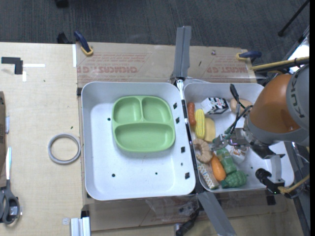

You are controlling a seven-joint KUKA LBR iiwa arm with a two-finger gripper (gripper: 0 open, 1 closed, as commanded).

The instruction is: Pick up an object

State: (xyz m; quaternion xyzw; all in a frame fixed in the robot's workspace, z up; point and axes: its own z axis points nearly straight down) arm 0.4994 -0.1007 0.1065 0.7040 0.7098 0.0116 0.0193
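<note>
The right bin (256, 90) holds a heap of toy food: a yellow corn cob (200, 122), an orange carrot (218, 169), green broccoli (234, 179), a black-and-white carton (215, 105), a thin orange-red piece (190, 113) and a tan pastry (203, 152). My gripper (228, 142) hangs low over the middle of this heap, just above the carrot and the green pieces. The orange-banded wrist (275, 107) looms over the bin's right half and hides what lies under it.
The left bin (93, 146) bears a green three-compartment plate (143, 123) toward its back. A grey tape ring (64, 148) and scissors (9, 203) lie on the bench to the left. A grey post (182, 50) rises at the divider between bins.
</note>
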